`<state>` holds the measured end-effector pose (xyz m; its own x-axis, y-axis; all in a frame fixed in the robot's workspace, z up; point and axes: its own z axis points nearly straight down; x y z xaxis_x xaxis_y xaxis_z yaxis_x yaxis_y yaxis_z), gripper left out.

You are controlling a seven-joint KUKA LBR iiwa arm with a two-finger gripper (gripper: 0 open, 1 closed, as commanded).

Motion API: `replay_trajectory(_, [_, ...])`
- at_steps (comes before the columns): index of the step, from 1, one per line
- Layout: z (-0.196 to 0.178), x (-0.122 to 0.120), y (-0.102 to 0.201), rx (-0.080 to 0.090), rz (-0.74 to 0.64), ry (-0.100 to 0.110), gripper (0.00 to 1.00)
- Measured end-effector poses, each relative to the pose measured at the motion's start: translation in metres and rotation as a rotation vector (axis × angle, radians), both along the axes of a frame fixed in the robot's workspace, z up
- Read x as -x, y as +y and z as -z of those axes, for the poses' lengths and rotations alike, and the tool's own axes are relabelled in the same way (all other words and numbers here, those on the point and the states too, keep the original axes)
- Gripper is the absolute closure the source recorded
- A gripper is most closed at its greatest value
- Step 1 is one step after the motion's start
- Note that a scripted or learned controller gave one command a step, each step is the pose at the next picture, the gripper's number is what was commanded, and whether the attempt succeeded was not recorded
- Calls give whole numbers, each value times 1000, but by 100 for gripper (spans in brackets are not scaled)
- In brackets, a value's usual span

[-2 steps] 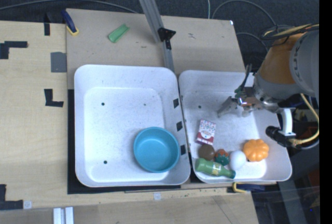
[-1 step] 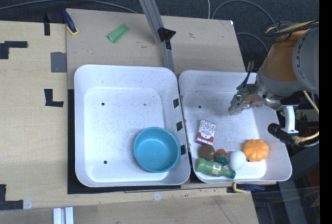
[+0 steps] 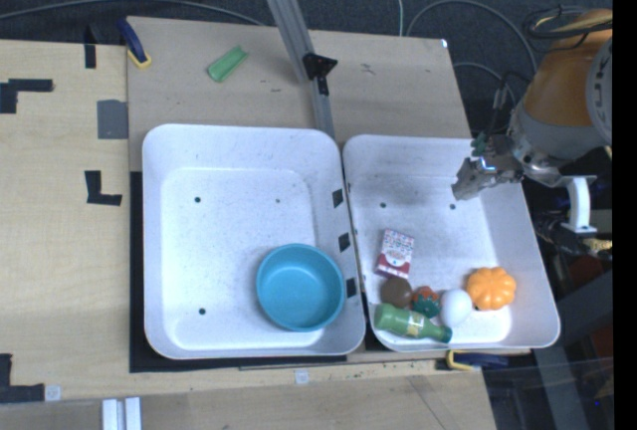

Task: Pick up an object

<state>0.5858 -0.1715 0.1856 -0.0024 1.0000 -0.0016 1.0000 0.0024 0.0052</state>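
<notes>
Green bottle (image 3: 410, 322): nearest the front rim of the right bin (image 3: 518, 219), lying flat; its long axis runs left to right, neck end towards the white ball.
White ball (image 3: 456, 306): just beside the bottle's neck, touching or nearly touching the orange pumpkin (image 3: 491, 287) on its right.
Brown lump (image 3: 396, 292): behind the bottle, with a small orange-and-green piece (image 3: 426, 300) packed close beside it.
Red-and-white carton (image 3: 395, 253): stands a little clear of the cluster, long axis roughly front to back, tilted slightly.
Blue bowl (image 3: 300, 286): in the left bin (image 3: 179, 159), front right corner, mouth up.
Tool (image 3: 470, 181): over the far right part of the right bin, well apart from the objects, carrying nothing; whether it is wide or narrow I cannot tell.
Step in hand: likely approach, nothing yet reached.
Doing it well: the carton seems the cleanest target, having free space round it; close across its short sides. The crowded corner risks nudging neighbours.
Green block (image 3: 226, 63): far back on the tabletop (image 3: 398, 80), outside both bins.
</notes>
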Motion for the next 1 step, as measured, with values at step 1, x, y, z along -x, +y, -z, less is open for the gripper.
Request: replay_trajectory(1, [-49, -9, 5, 0, 0, 1, 100])
